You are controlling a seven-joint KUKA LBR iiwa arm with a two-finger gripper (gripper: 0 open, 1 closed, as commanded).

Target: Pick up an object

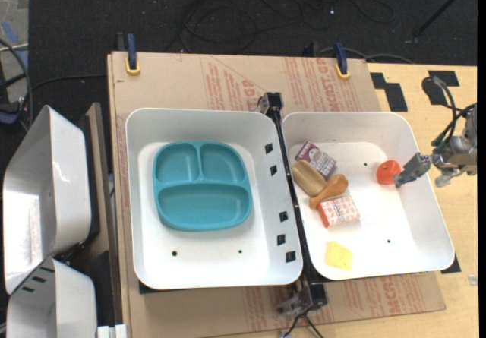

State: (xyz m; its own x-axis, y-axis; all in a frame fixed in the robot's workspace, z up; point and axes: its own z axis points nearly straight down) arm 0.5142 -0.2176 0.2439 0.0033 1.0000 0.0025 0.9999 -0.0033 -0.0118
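The gripper [414, 169] sits at the right rim of the right bin [425, 234], and whether its fingers are apart or together I cannot tell, though nothing shows between them; the red ball [388, 171] lies just beside their tip, toward the bin's middle, with bare white floor below it. Farther from the fingers cluster a tan bread piece [307, 177], a brown drumstick shape [331, 187], a purple packet [315, 156] and a red-and-white carton [338, 211], close to the divider edge, with a yellow piece [339, 256] near the front rim. Beyond the divider, the left bin [144, 253] holds a teal divided plate [202, 184] with open floor around it.
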